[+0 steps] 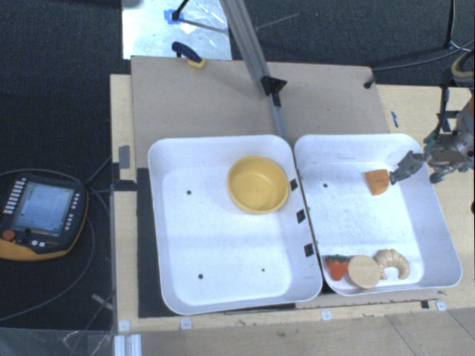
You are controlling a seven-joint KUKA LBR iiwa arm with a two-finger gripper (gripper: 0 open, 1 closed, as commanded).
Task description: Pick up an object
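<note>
two shallow white bins are carried side by side on the bench. in the left bin [178,273] a yellow bowl [257,185] is placed upright near the far edge, close to the wall that is shared with the other bin. in the right bin [438,232] an orange wedge [377,182] is seen near the far right corner, well apart from the rest. along the near edge three small things are crowded together: a red piece [337,267], a round tan disc [364,271] touching it, and a pale curved piece [394,262] just beside the disc.

the gripper [410,165] is held at the right edge of the right bin, just beside the orange wedge, with one dark finger pointed toward it. whether the fingers are parted or closed cannot be told, because they are small and partly hidden. nothing is seen between them, so no grasp can be claimed.

it is judged that the wedge is the chosen object, because it lies alone and free space is left around it, while the crowded three would be harder to take separately. the picking is judged as not yet done.
</note>
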